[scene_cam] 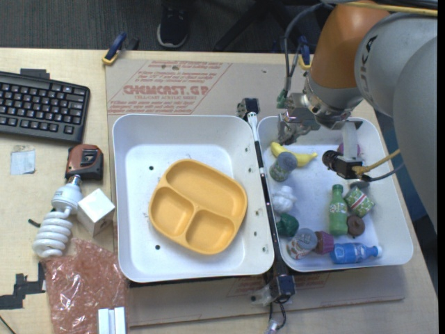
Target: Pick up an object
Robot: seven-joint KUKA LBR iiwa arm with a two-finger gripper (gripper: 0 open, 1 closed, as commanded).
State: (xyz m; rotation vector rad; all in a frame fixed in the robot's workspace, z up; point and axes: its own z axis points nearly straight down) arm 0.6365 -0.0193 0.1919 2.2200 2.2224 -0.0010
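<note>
My gripper [292, 129] hangs over the far left corner of the right bin [396, 214], just above a yellow banana-shaped toy [297, 158] and a grey-green round object [283, 166]. Nothing is visibly held. Further down the bin's left side lie a white crumpled item [284, 200] and a dark green item [287, 223]. A green bottle [337, 211], a green can [360, 200], a brown ring [356, 225] and a blue bottle [353, 252] lie to the right and near the front.
The left bin [128, 186] holds a yellow divided plate [199, 205]. A pink and white item [350, 141] stands at the right bin's far side. On the bench to the left are a keyboard [42, 106], a bulb [57, 221], a white cube [96, 209] and a tape measure [85, 161].
</note>
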